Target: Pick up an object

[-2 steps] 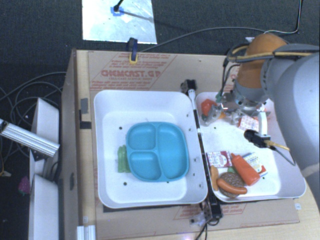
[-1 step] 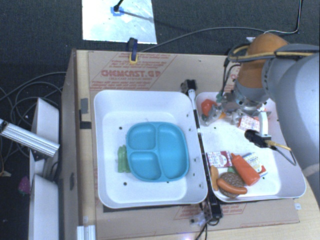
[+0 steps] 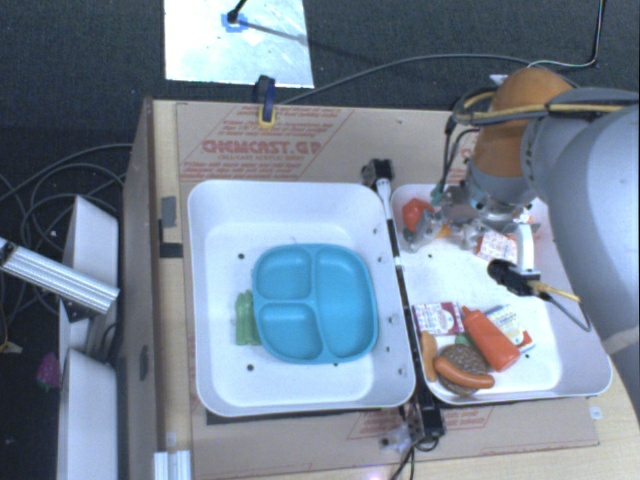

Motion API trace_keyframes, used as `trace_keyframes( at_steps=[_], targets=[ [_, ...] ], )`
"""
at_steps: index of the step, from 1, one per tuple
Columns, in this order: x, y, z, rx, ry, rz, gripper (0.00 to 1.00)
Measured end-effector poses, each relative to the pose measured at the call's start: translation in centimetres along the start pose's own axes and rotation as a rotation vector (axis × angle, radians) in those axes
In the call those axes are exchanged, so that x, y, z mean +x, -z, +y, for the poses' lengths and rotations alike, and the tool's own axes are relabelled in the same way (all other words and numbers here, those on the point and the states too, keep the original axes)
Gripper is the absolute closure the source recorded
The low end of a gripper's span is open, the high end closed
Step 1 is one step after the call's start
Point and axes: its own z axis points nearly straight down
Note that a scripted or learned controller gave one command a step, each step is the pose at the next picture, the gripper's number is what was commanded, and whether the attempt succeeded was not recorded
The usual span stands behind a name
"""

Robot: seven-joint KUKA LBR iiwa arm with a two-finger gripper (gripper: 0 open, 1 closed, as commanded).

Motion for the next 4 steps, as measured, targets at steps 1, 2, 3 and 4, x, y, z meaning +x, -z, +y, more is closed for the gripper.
trace_keyframes(
  at_steps=[1,2,3,4],
  targets=[
    [0.11,0.00,-0.02,0.000,-0.001,-0.003,0.00],
    [0.07,0.00,-0.05,-0.002,-0.002,-0.001,0.00],
    [0.11,-0.01,-0.03,0.000,-0.001,-0.003,0.00],
    [0.11,0.00,-0.02,0.000,-0.001,-0.003,0.00]
  ],
)
